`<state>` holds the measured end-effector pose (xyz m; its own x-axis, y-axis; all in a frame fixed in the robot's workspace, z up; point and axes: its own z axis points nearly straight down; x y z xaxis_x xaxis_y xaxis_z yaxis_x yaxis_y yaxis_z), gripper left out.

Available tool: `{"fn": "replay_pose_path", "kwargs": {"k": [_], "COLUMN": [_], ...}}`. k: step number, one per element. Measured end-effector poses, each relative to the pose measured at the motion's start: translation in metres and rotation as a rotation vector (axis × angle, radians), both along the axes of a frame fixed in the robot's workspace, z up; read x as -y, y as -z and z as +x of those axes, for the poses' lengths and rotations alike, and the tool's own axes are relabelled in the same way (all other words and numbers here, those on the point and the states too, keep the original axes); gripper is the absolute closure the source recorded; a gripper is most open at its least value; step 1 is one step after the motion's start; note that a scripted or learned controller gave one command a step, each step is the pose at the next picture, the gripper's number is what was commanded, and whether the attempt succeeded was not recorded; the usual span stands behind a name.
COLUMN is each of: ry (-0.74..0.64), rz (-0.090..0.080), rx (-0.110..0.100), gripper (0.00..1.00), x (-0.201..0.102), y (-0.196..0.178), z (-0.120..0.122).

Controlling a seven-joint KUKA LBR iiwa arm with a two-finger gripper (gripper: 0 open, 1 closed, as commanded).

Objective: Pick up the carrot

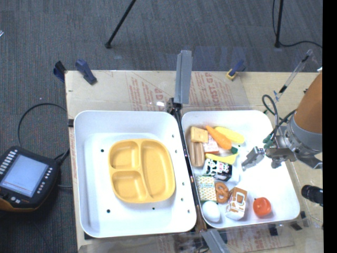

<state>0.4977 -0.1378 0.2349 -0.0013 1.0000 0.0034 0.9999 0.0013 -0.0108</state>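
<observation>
My pincer hovers over the right bin; whether it is apart or together I cannot tell. The carrot lies up-left of it, wedged between a yellow banana and a cracker, a milk carton below.

two bins, one tray, one carrot, perhaps ten toy foods
</observation>
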Motion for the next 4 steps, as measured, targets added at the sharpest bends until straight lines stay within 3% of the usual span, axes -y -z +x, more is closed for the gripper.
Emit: {"fn": "replay_pose_path", "kwargs": {"k": [1, 2, 3, 4], "ry": [0.115, -0.014, 0.081, 0.132], "rz": [-0.001, -0.001, -0.007, -0.001], "rx": [-0.004, 0.0, 0.016, 0.014], "gripper": [0.0, 0.0, 0.0, 0.0], "x": [-0.026, -0.005, -0.028, -0.027], "y": [0.07, 0.132, 0.141, 0.141], "z": [0.057, 0.144, 0.149, 0.149]}}
